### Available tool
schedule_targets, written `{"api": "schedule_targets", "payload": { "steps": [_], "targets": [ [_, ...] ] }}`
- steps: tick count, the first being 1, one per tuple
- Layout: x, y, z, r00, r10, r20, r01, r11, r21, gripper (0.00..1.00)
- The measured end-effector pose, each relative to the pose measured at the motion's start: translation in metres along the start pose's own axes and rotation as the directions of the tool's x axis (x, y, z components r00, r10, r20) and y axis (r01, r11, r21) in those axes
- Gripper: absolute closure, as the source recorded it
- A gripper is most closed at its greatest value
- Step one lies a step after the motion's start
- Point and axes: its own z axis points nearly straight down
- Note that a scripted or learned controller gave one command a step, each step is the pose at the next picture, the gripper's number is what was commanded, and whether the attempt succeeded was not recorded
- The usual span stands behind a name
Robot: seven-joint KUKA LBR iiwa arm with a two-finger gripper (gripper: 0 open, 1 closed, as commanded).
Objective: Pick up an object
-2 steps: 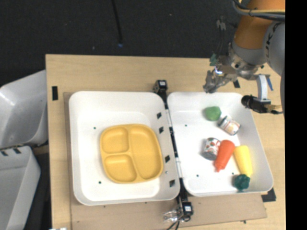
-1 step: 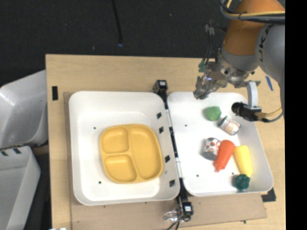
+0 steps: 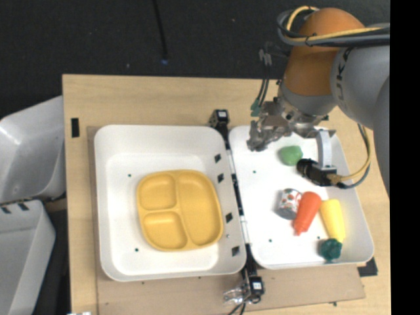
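My gripper (image 3: 260, 140) hangs over the far left corner of the right bin (image 3: 262, 222), with nothing visible between its fingers. A green round object (image 3: 289, 154) lies just to its right. Toward the near side of that bin sit a small red and white can (image 3: 287, 202), an orange carrot (image 3: 306, 212), a yellow corn cob (image 3: 333, 219) and a dark green piece (image 3: 330, 249). All of these rest on the bin floor, apart from the gripper.
The left bin (image 3: 118, 149) holds a yellow divided plate (image 3: 178, 210). A black cable fitting (image 3: 316, 170) with a yellow cable hangs from the arm over the right bin's far right part. Black clips (image 3: 231, 176) line the wall between the bins.
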Motion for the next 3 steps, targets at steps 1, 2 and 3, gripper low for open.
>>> {"api": "schedule_targets", "payload": {
  "steps": [1, 2, 3],
  "targets": [
    [0.038, -0.03, -0.009, 1.0, -0.002, -0.002, 0.002, 1.0, 0.0, 1.0],
    [0.068, -0.062, -0.002, 1.0, 0.0, 0.0, 0.0, 1.0, 0.001, 1.0],
    [0.102, -0.087, 0.006, 1.0, 0.0, 0.0, 0.0, 1.0, 0.001, 1.0]
  ]
}}
